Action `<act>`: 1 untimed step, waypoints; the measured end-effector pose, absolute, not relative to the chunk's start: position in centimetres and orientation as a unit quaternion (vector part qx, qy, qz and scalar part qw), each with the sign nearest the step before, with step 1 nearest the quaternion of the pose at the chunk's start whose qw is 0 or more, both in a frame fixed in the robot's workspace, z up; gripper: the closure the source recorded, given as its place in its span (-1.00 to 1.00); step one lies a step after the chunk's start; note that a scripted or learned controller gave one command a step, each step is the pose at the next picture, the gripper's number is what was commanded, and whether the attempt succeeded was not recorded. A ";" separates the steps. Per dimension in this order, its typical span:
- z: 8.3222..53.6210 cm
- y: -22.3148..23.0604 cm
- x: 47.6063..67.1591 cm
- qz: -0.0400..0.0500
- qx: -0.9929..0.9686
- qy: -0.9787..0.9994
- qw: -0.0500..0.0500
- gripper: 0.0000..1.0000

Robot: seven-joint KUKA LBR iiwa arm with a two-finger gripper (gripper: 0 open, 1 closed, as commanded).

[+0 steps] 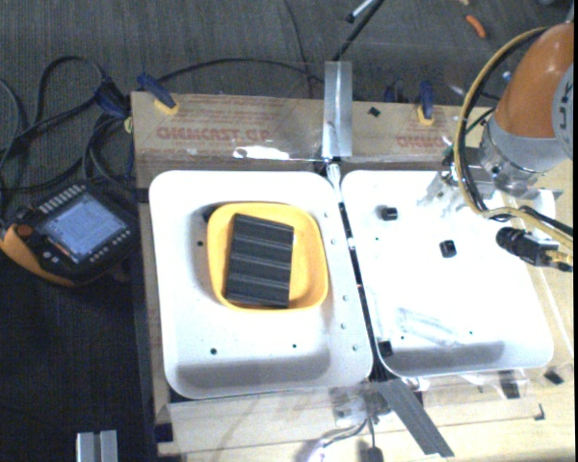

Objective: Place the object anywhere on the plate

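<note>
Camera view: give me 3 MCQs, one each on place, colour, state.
1. Where is the yellow plate?
A. in the left bin
B. in the right bin
C. on the floor

2. What colour is the ribbed block?
A. white
B. dark grey
C. orange

3. How does the block sit relative to the plate?
A. beside it, apart
B. leaning against the bin wall
C. lying flat on it

Answers:
1. A, the plate rests in the left bin, left of the divider.
2. B, the block is dark grey with ridges across it.
3. C, plate rim shows around the block, while the arm sits over the right bin.
</note>
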State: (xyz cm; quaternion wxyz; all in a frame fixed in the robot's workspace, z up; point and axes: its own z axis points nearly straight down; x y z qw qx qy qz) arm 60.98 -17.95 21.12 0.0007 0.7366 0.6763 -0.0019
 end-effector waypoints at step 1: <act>21.1 -18.0 61.0 -0.002 0.737 0.676 0.001 -1.00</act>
